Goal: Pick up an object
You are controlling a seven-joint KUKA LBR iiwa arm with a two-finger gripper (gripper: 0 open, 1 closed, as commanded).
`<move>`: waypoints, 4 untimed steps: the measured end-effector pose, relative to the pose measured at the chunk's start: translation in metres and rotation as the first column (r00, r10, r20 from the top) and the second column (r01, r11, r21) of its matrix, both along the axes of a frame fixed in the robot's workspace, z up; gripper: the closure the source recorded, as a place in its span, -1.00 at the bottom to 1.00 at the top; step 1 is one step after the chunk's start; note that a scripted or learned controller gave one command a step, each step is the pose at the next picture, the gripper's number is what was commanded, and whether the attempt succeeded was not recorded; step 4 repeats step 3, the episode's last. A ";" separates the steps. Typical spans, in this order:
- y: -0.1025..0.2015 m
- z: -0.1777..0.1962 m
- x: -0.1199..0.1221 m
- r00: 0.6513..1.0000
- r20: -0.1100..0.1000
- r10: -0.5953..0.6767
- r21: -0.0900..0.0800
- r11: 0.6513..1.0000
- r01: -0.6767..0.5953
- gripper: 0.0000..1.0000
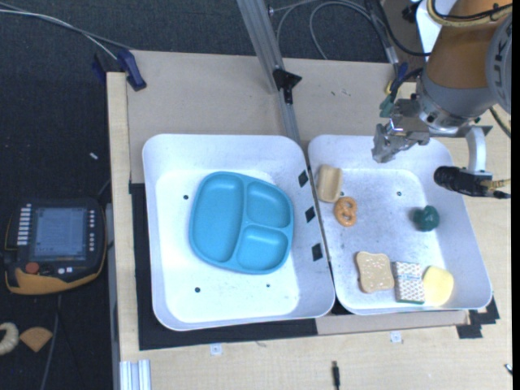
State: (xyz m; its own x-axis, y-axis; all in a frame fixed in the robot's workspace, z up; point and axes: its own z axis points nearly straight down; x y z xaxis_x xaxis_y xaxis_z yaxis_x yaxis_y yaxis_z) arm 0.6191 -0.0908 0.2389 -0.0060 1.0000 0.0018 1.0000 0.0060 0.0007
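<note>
We hang our gripper [392, 146] over the far rim of the right bin [382, 218], at about twelve o'clock of it; whether it is released or clenched we cannot tell, and nothing shows in it. We judge this the approach step, with no pick begun. Candidates lie below: a bread piece [328, 183] at ten o'clock, a pretzel [345, 211] near centre, a green ball [425, 217] at three, toast [374, 271] at six. Next we must choose one, move over it and descend squarely.

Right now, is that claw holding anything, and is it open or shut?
Gripper: above the right bin's far edge, nothing seen in it; open or shut cannot be told.
</note>
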 end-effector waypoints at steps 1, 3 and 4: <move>0.065 0.001 0.001 1.000 -0.001 0.002 0.001 1.000 -0.002 1.00; 0.177 -0.005 0.009 1.000 0.002 0.001 0.001 1.000 -0.001 1.00; 0.177 -0.005 0.009 1.000 0.002 0.001 0.001 1.000 -0.001 1.00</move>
